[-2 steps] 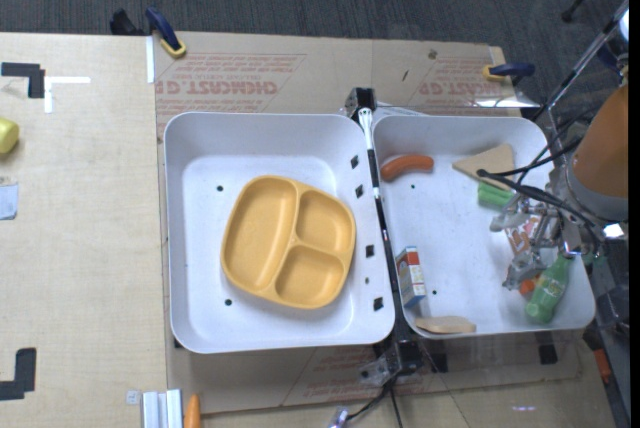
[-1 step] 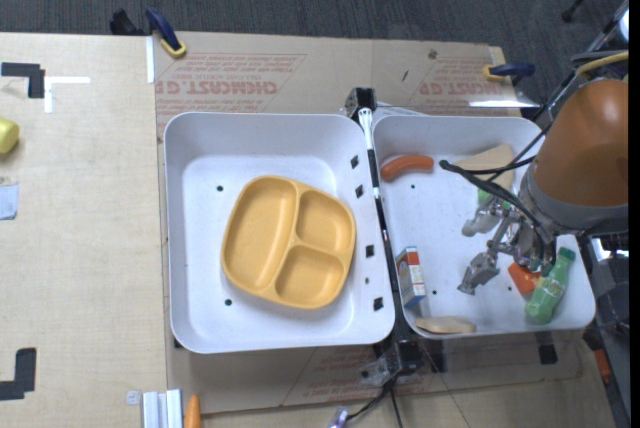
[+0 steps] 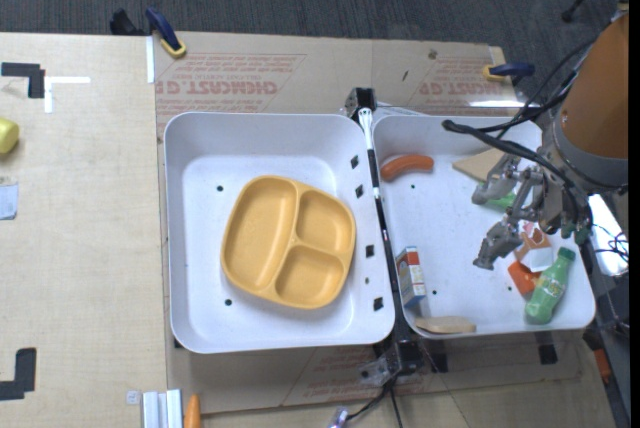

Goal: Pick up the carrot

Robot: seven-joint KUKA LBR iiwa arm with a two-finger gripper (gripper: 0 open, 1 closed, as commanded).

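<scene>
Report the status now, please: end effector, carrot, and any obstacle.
End effector low in right bin, grip unclear. Carrot just beneath, beside green bottle. Bottle crowds it.

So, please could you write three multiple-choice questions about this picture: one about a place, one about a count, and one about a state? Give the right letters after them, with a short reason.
1. Where does the yellow divided plate lie?
A. In the left bin
B. In the right bin
C. On the bare bench

2. How many compartments does the plate have?
A. Two
B. Three
C. Five

3. How does the green bottle rest?
A. Standing upright on the plate
B. Lying on its side in the right bin
C. Hanging over the bench edge

Answers:
1. A, the plate sits in the middle of the left bin.
2. B, its ridges divide it into one long section and two smaller ones.
3. B, the bottle lies flat in the right bin, next to the carrot, below the gripper.
</scene>
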